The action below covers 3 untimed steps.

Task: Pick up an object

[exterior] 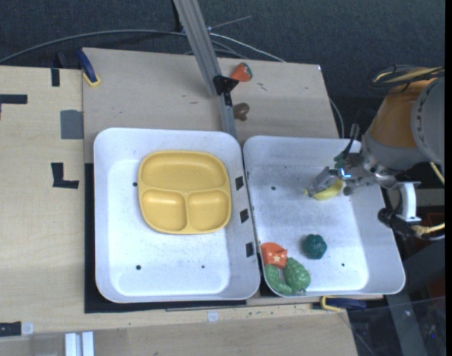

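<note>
yellow object (324, 192) | end effector (331, 182) on it, grip unclear | right bin (374, 273): 3 other items

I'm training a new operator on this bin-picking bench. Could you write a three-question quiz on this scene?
1. True or false: the yellow tray lies in the left bin.
2. Which object is nearest the gripper: A) dark green ball, B) small yellow object, C) orange piece?
3. Fill in: the green toy sits at the right bin's near-____ corner.

Key: 1 true; 2 B; 3 left.
</note>
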{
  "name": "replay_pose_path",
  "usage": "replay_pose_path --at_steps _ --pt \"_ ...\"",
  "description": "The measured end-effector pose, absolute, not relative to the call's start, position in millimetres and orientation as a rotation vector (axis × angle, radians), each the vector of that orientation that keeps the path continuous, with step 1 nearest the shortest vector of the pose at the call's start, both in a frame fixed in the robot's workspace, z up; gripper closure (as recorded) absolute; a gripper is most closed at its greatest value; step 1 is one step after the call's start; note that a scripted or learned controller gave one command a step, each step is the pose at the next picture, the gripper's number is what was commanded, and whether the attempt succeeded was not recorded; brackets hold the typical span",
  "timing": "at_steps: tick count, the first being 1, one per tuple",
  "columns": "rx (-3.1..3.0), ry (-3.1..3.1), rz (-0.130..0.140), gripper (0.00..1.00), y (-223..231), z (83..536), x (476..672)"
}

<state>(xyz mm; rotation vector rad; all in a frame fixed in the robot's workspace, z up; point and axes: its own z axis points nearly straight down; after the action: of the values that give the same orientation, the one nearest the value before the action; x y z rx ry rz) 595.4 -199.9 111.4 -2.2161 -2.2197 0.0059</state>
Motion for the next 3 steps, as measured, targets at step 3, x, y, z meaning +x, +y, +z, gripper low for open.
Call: replay_pose_path --at_steps 3 --pt "-2.222 -2.228 -0.004 1.0 -198 226 596.2"
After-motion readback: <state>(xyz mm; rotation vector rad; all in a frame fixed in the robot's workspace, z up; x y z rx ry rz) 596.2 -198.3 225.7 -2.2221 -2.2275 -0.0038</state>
